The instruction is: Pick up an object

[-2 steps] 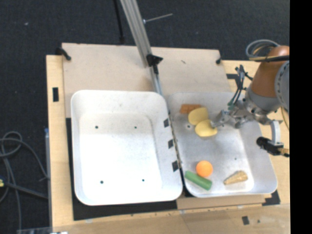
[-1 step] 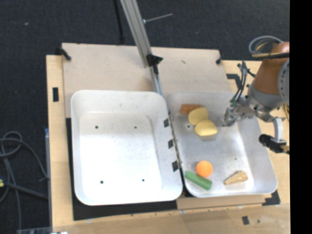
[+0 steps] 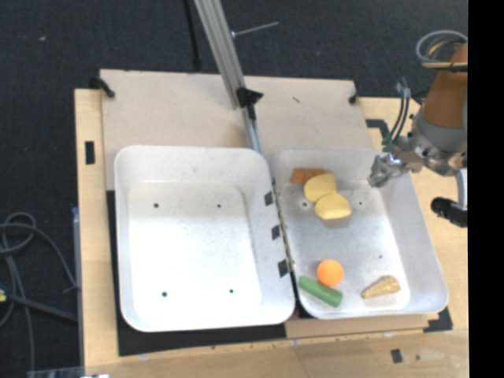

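The right bin [image 3: 409, 235] holds several small objects. Two pale yellow rounded pieces [image 3: 326, 198] lie together near its far side, with an orange-brown piece [image 3: 303, 175] just behind them. An orange ball [image 3: 330, 272] sits near the front, a green cylinder [image 3: 320, 291] lies beside it at the front left, and a tan wedge [image 3: 381, 287] rests at the front right. My gripper [image 3: 380, 171] hangs over the bin's far right corner, apart from all the objects, with nothing seen in it.
The left bin [image 3: 134, 211] stands beside the right one. A slanted metal rail [image 3: 224, 50] rises from behind the bins' shared edge. The arm with its orange band [image 3: 445, 101] stands over the bench at the right. Cables lie on the floor at the left.
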`<state>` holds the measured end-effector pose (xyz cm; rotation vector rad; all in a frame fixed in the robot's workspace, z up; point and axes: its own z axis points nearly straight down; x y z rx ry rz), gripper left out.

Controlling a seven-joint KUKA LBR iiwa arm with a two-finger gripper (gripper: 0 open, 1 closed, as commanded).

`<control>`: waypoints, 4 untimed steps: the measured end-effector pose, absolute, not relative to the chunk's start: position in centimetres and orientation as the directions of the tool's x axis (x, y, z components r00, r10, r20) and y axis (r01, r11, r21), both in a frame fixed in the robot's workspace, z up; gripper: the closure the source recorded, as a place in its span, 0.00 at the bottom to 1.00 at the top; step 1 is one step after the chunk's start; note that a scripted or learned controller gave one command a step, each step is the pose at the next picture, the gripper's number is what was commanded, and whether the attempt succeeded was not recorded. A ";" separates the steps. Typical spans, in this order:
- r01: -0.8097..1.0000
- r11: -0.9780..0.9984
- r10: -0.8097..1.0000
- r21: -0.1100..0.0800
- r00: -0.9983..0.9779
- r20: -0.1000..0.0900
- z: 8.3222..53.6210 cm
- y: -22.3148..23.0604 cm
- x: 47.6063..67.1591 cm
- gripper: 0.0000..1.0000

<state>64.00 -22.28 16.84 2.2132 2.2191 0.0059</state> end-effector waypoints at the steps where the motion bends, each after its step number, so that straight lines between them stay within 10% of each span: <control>1: 1.000 0.004 1.000 0.006 -0.004 -0.002 20.4 -22.4 64.1 1.00; 4: 1.000 0.007 1.000 0.002 -0.007 0.002 23.1 -7.9 59.7 1.00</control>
